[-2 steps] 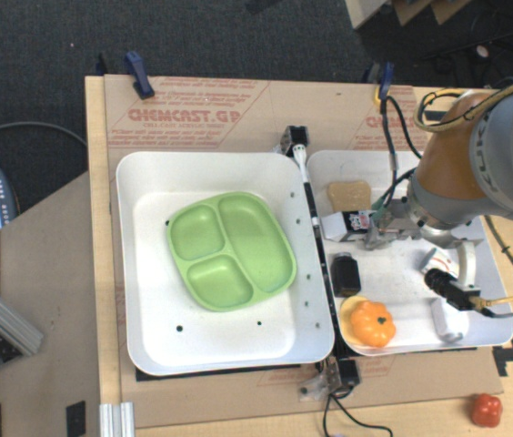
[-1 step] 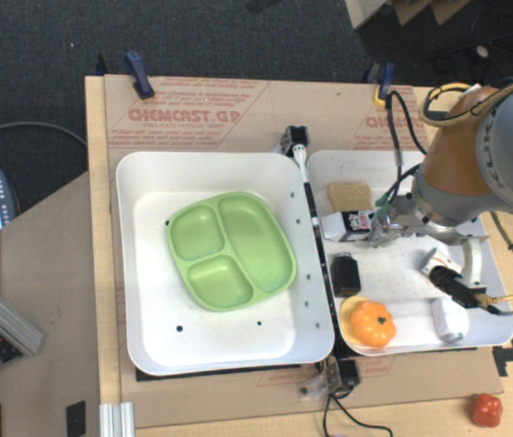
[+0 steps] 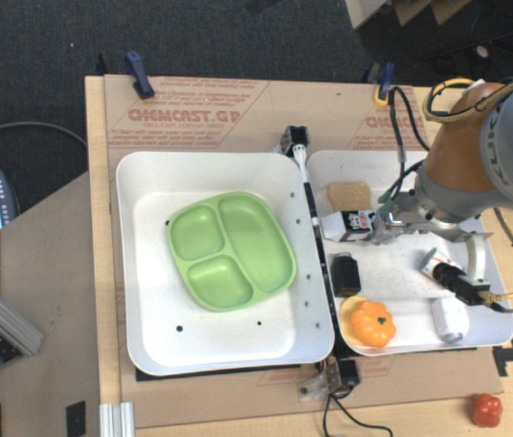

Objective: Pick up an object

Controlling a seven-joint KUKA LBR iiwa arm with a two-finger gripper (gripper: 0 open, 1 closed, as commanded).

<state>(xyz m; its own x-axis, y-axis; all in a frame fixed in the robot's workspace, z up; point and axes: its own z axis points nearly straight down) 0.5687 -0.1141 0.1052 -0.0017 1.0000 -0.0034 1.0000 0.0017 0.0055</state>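
In the right bin (image 3: 402,280) my gripper (image 3: 386,228) hangs low over the far part, reaching in from the right under the orange wrist band. Just left of it, close to the gripper tip, lies a small black-and-white box (image 3: 357,223). A brown square pad (image 3: 349,195) lies beyond that box. A black block (image 3: 344,272) rests by the bin's left wall. In the near left corner an orange pumpkin (image 3: 372,322) sits on something yellow. A pale grey-white object (image 3: 448,318) lies at the near right.
The left bin (image 3: 138,271) holds a green divided plate (image 3: 231,249). A black-and-white tool (image 3: 296,142) rests at the far end of the ridge between the bins. A small red object (image 3: 486,410) sits on the bench outside the right bin's near corner.
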